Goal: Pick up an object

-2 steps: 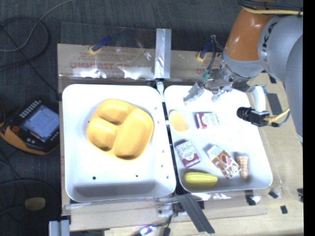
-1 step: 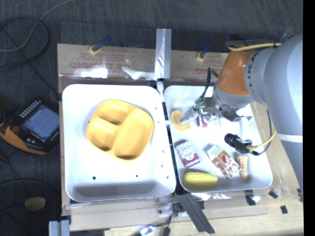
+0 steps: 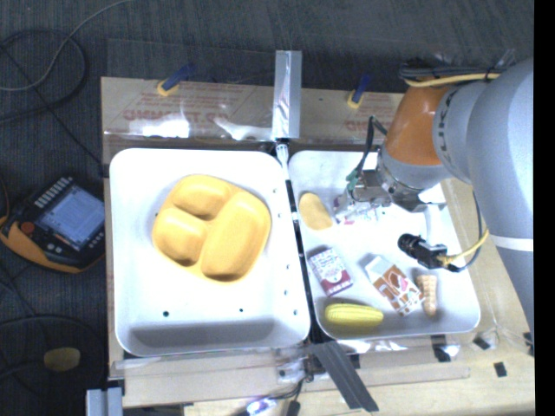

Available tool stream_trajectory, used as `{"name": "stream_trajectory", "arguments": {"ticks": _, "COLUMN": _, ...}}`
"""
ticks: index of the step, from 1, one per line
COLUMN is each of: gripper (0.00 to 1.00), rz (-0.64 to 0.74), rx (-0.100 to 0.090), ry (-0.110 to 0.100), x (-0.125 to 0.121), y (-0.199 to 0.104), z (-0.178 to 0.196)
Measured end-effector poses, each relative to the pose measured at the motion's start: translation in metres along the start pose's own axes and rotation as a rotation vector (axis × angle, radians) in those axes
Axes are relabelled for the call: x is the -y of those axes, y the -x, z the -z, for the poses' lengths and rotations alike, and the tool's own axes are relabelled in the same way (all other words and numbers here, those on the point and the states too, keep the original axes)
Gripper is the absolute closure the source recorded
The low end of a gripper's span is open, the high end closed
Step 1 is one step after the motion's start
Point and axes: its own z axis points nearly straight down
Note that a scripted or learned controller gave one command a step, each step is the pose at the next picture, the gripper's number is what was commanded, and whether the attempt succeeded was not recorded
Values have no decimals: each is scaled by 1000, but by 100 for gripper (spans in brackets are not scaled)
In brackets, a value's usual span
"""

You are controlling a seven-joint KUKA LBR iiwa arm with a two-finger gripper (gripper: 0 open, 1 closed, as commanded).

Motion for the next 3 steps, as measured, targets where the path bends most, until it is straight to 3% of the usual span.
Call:
{"name": "stream_trajectory", "arguments": {"ticks": 1, "gripper": 100, "rz": -52, "rx": -3, "ry": -16, "x": -33, "y": -31, "z": 91}}
{"name": "stream_trajectory", "arguments": {"ticks": 2, "gripper": 0, "rz": -52, "rx": -2, "ry": -17, "x": -33, "y": -30, "z": 91}}
{"name": "stream_trajectory", "arguments": {"ticks": 3, "gripper": 0, "rz": -92, "rx": 1, "ry": 3, "x": -38, "y": 21, "z": -8}}
